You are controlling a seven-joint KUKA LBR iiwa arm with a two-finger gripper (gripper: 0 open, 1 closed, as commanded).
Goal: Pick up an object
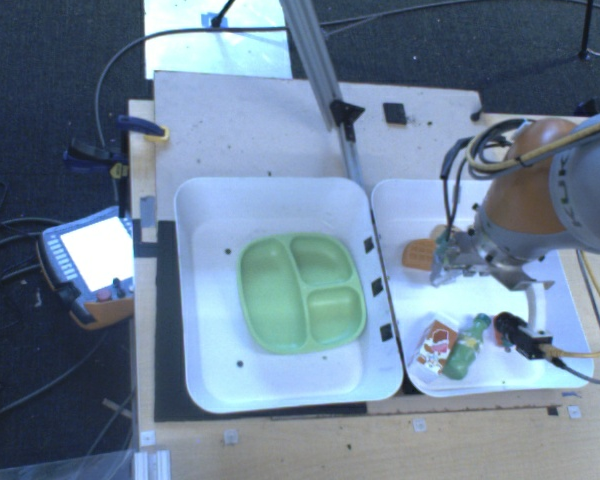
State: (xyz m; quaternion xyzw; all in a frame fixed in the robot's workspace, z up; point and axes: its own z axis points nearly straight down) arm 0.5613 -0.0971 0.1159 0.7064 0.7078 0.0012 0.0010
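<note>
The bench [280, 118] is a pale board top, lightly speckled, with wooden edging visible along its front and right sides. Two shallow white bins rest directly on it, side by side and touching along their inner rims. The left bin [205, 298] is the larger in view; the right bin [400, 208] sits against it. A small black square block [394, 114] lies on the bare board behind the bins. A dark mat [165, 318] shows beneath the left bin's outer edge.
</note>
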